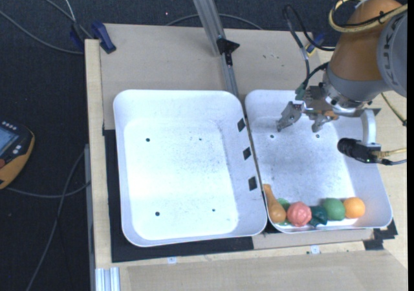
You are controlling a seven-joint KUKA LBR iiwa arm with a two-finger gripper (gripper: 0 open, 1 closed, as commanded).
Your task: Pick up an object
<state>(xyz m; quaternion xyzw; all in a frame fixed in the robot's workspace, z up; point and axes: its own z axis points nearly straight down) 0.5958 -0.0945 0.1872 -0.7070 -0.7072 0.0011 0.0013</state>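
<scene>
- One bench (162,50) of pale wood bears everything, with dark floor and loose cables around it.
- Two shallow white bins lie side by side: the left bin (178,167) at about 9 o'clock of the view's centre, the right bin (310,167) at about 3 o'clock, their inner rims touching.
- One arm (362,37), orange above the wrist, enters from 2 o'clock and bends down over the far part of the right bin.
- One gripper (301,120) hangs over the right bin's 12 o'clock area; its two fingers are spread apart with nothing between them.
- One metal pole (210,11) slants from 12 o'clock toward the seam between the bins.
- Five small objects line the right bin's near rim at about 6 o'clock, well apart from the gripper:
- one pink ball (298,213);
- one green ball (334,209);
- one orange ball (354,207);
- one orange gourd-shaped piece (273,205), at the row's left end;
- one dark teal piece (319,216), between the pink and green balls.
</scene>
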